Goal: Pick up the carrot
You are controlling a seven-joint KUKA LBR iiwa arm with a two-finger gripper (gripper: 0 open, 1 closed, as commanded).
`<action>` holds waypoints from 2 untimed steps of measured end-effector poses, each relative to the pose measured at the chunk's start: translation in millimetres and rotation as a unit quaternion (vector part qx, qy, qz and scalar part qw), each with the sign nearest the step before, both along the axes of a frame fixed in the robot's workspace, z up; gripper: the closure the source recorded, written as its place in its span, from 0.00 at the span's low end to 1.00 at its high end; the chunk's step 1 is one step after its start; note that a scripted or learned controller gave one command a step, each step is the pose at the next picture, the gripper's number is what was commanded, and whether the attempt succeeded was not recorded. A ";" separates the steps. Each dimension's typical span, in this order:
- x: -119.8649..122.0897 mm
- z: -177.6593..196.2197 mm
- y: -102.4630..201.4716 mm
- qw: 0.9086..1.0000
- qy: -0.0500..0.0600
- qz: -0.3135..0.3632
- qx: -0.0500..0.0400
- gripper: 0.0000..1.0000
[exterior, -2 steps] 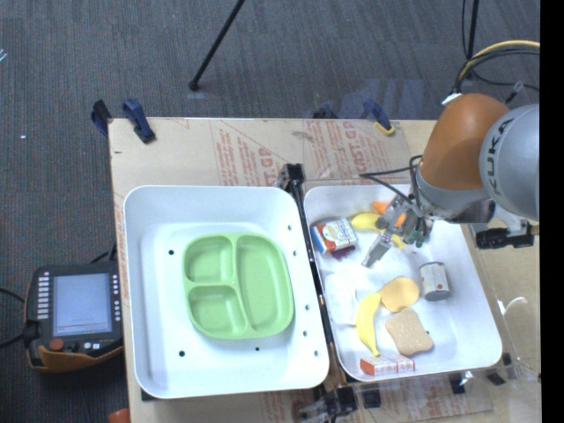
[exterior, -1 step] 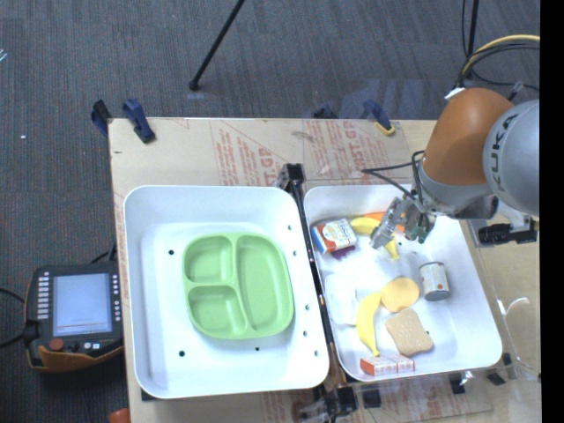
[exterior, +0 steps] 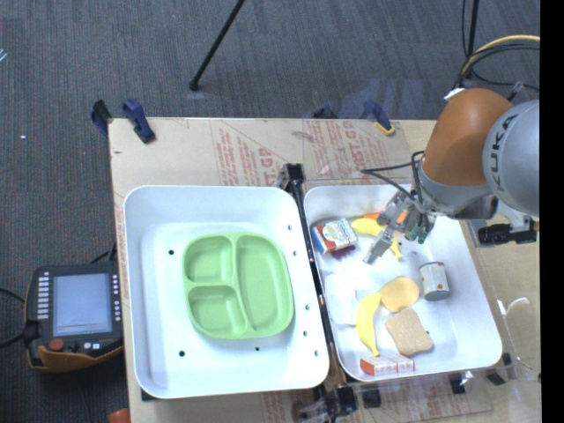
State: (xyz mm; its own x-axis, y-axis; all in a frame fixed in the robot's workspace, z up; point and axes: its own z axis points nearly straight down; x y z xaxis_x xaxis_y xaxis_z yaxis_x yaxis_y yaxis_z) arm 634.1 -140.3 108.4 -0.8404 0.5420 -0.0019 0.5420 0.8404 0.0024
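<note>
Near the right bin's [exterior: 480,280] front edge lies a red packet [exterior: 386,367]; the hand [exterior: 388,241] hangs above, empty, fingers slightly parted.

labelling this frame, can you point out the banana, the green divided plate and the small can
banana [exterior: 367,314]: camera view, middle of its curved body.
green divided plate [exterior: 238,286]: camera view, the ridge between its compartments.
small can [exterior: 434,281]: camera view, its side wall.

Crowded right bin [exterior: 467,280]: banana [exterior: 367,317], can [exterior: 433,281], bread [exterior: 408,332]; open floor centrally.
</note>
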 end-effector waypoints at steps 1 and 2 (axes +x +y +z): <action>3.3 -17.6 -38.2 0.999 0.005 -0.036 0.007 0.00; 3.8 -17.5 -38.8 0.999 0.006 -0.035 0.008 0.00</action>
